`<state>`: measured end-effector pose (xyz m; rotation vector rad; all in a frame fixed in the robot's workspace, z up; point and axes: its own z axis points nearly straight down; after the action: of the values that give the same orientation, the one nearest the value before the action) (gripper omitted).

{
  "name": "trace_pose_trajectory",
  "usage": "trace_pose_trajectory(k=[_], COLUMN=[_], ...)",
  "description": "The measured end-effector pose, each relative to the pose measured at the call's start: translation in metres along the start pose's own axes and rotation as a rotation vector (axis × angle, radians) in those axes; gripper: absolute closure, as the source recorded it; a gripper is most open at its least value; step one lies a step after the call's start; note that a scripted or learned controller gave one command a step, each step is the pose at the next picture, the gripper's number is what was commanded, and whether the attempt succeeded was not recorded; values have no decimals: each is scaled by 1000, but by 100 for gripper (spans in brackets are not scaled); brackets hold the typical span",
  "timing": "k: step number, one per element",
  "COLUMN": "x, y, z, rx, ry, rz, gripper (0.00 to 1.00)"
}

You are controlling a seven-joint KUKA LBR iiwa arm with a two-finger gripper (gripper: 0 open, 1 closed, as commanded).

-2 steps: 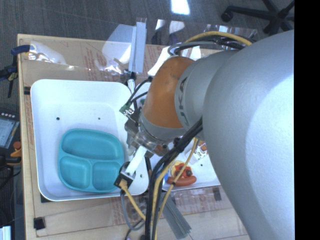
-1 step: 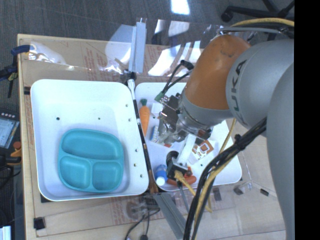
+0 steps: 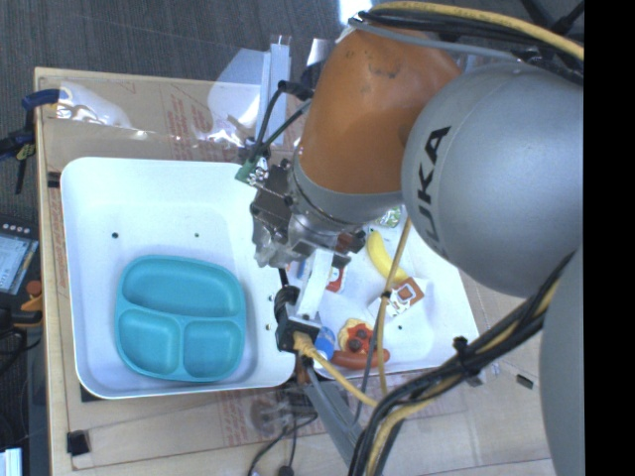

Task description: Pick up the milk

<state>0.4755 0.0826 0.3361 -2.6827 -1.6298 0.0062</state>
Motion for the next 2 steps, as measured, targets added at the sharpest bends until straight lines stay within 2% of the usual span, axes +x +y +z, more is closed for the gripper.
trace_pose_trajectory(k=[1, 2], x=[-13, 2], y=[44, 0], z=[-31, -77], rx=[-3, -6], ry=[0, 0], rz=[-412, -787], gripper=[100, 100])
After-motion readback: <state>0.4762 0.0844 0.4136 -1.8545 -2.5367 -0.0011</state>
